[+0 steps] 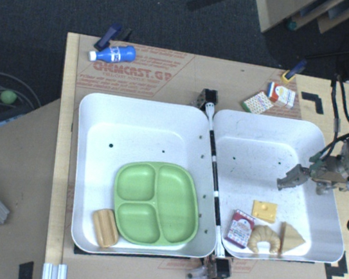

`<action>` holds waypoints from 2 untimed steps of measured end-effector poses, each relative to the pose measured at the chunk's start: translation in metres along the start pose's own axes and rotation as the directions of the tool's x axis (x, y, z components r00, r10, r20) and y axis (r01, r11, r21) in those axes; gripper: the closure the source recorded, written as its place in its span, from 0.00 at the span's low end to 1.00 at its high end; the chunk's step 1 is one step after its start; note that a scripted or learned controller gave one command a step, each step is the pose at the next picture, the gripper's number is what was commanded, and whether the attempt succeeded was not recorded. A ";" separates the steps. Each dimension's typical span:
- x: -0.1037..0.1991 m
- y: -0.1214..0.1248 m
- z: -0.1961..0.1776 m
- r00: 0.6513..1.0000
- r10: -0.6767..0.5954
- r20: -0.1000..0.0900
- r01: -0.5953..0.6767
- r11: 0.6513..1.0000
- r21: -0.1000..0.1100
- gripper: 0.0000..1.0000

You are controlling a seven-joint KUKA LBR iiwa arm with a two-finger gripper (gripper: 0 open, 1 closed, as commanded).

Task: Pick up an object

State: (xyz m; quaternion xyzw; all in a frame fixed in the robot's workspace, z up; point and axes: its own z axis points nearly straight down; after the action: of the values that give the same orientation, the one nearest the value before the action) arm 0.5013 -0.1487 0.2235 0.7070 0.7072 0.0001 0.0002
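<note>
The gripper (287,181) hangs over the right bin (253,131); I cannot tell how its jaws stand. The cheese block (264,211) looks light and stiff: pinch its flat sides.

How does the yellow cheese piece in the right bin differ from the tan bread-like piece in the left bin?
The yellow cheese piece is squarish and bright yellow; the tan bread-like piece is longer, narrower and light brown. The cheese lies apart from its neighbours in the right bin, while the bread piece lies right beside the green divided plate in the left bin. Both lie flat near their bin's front edge.
</note>
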 end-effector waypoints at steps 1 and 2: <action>0.030 -0.006 0.126 1.000 0.000 -0.001 0.000 1.000 0.003 0.00; 0.056 0.046 0.121 1.000 -0.001 0.000 0.001 1.000 -0.001 0.00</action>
State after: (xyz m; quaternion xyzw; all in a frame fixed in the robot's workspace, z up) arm 0.5477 -0.0924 0.1024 0.7067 0.7075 0.0004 0.0003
